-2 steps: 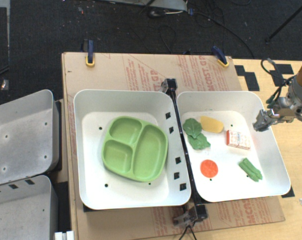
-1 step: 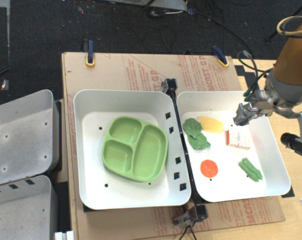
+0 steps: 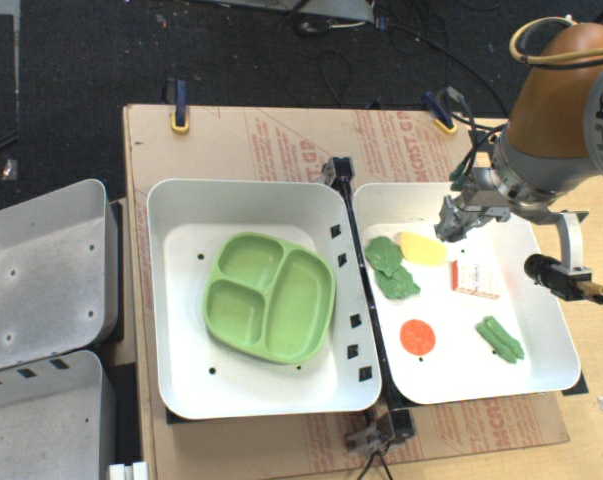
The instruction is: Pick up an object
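The right bin [image 3: 541,368] holds a yellow oval piece [image 3: 422,249], a leafy green piece [image 3: 390,268], an orange-red round piece [image 3: 417,337], a small green pod-like piece [image 3: 500,338] and a white and red card [image 3: 472,279]. My gripper [image 3: 453,224] hangs over the back of this bin, just right of and above the yellow piece. Nothing shows between its fingers.
In the left bin [image 3: 181,368] lies a light green divided plate [image 3: 270,296]. A black clamp strip [image 3: 356,268] runs between the two bins. Grey metal trays [image 3: 41,268] stand off the bench at the left. Cables and clips lie behind the bins.
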Controlling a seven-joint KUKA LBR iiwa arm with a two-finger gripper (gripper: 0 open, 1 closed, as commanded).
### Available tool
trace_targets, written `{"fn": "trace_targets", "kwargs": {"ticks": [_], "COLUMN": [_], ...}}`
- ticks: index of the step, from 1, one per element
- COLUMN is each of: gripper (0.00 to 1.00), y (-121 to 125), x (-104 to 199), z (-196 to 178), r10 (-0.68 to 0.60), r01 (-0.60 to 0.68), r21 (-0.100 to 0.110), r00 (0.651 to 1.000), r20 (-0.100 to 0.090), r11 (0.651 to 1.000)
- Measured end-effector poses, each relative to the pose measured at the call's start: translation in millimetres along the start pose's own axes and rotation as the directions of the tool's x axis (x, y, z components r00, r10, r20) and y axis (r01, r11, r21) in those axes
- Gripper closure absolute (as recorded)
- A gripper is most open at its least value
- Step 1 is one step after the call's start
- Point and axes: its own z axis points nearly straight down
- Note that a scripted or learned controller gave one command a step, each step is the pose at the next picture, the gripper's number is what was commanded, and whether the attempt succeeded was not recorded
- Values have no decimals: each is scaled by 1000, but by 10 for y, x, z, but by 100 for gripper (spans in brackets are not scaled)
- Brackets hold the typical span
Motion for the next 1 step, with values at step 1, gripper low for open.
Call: {"fn": "trace_targets", "kwargs": {"ticks": [1], "gripper": [100], "y": [132], "x": [520], "z": [149], "r10": [0], "r01": [0], "r21": [3], "r00": [1000], "r20": [0], "r11": [1000]}}
